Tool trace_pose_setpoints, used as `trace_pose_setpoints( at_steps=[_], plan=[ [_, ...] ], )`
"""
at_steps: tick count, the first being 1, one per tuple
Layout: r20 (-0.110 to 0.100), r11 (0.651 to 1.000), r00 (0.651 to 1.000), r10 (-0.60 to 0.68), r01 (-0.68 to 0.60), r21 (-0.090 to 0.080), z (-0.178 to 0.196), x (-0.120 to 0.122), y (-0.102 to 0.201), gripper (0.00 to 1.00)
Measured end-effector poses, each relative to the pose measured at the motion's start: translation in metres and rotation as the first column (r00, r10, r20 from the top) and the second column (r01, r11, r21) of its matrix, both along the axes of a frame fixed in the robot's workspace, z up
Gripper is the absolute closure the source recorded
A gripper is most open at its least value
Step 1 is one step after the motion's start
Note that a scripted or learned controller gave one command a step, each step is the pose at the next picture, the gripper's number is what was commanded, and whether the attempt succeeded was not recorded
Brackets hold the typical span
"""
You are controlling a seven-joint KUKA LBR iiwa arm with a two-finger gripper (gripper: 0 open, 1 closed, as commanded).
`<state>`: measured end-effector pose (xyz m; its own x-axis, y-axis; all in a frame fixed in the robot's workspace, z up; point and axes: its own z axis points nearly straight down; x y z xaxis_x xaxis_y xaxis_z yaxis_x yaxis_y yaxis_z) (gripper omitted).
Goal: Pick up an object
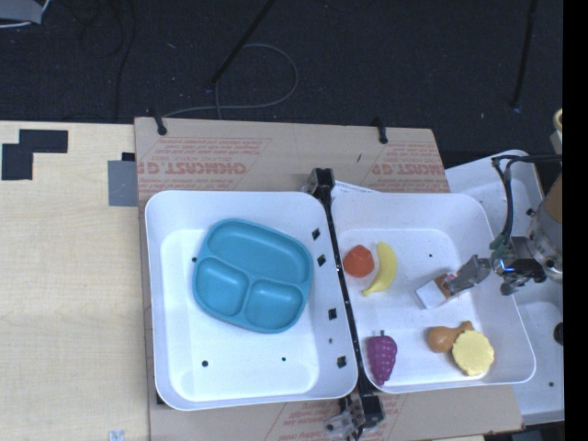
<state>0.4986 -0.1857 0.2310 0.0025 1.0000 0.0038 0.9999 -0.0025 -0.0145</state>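
Where hand [459,283] meets block [430,294], contact unclear.

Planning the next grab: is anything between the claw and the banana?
Nothing visible blocks it. The claw sits right of the banana in the right bin, with bare bin floor between them.

Robot lab bench, white bins [175,246], taped cardboard [276,154], loose cables [266,62]
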Motion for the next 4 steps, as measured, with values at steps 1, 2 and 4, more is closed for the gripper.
trace_pose_setpoints(
  at_steps=[1, 2, 4],
  plan=[
    [0.011, 1.000, 1.000, 0.002, -0.002, -0.002, 0.006, 0.002, 0.000, 0.00],
    [0.008, 1.000, 1.000, 0.002, -0.002, -0.001, -0.040, 0.007, -0.002, 0.00],
    [0.013, 1.000, 1.000, 0.001, -0.001, -0.003, -0.145, 0.004, 0.006, 0.00]
  ],
)
